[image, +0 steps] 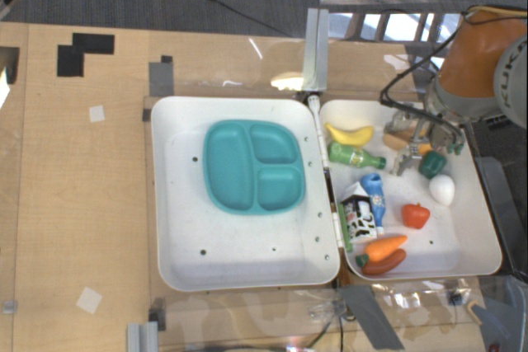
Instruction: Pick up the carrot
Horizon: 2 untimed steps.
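The carrot [386,247] is orange with a green tip and lies at the front of the right bin [466,255], resting against a brown sausage-shaped toy [384,262]. My gripper [406,149] hangs over the back of the same bin, well behind the carrot, between a green bottle [355,156] and a dark green toy [432,164]. Nothing shows between its fingers.
The right bin also holds a banana [350,133], a blue bottle [375,198], a small milk carton [358,218], a red pepper [416,215] and a white egg [442,190]. A teal divided plate [252,166] lies in the left bin [190,251]. A metal divider [327,177] separates the bins.
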Motion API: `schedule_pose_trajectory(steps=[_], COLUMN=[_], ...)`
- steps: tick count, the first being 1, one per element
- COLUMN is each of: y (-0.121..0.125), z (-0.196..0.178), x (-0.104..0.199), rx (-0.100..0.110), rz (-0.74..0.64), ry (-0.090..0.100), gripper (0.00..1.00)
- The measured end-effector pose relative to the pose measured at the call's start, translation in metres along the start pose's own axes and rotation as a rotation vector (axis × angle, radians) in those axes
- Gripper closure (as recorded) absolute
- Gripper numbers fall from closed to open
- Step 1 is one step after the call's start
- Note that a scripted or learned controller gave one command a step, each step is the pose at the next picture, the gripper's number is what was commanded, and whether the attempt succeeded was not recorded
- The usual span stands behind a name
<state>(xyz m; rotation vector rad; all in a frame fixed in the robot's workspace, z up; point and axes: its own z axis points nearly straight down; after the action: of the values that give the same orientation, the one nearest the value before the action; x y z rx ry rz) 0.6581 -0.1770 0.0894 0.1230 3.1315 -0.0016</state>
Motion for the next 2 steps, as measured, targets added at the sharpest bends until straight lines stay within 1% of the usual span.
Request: schedule_pose_trajectory(steps=[1, 2], y=[0.002, -0.031], z=[-0.013, -0.017], x=[-0.004, 0.027], rx=[0.001, -0.001], rz=[-0.005, -0.106], ry=[-0.014, 0.000], gripper=[1.00, 1.00])
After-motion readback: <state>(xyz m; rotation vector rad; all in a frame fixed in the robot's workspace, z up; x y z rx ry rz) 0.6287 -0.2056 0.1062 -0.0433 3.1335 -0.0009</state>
